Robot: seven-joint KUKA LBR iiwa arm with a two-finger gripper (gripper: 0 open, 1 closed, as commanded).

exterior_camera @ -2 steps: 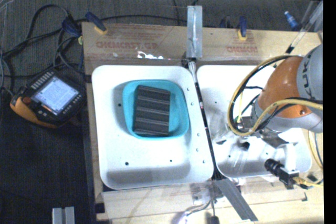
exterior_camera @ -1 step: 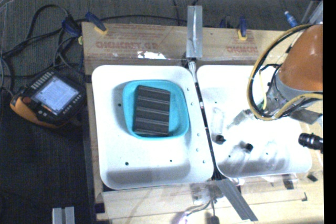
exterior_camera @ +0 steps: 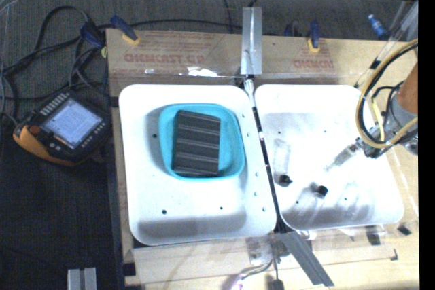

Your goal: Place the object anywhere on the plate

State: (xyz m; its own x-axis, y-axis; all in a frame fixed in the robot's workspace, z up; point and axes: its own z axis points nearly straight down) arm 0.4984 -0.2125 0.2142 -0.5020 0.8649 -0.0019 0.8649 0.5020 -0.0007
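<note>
Dark ribbed object (exterior_camera: 197,142) already lying flat, centred on blue plate (exterior_camera: 234,146) in left bin (exterior_camera: 136,146); gripper (exterior_camera: 367,149) over right bin (exterior_camera: 380,200) near its right edge, grip state unreadable; best withdrawn straight up, clear of cables.

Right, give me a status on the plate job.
Looks done: the dark ribbed block already lies flat on the blue plate in the left bin. In hand: I can't make out anything held; the gripper sits over the right bin, too blurred to read. Left: apparently nothing but pulling the arm away.
</note>
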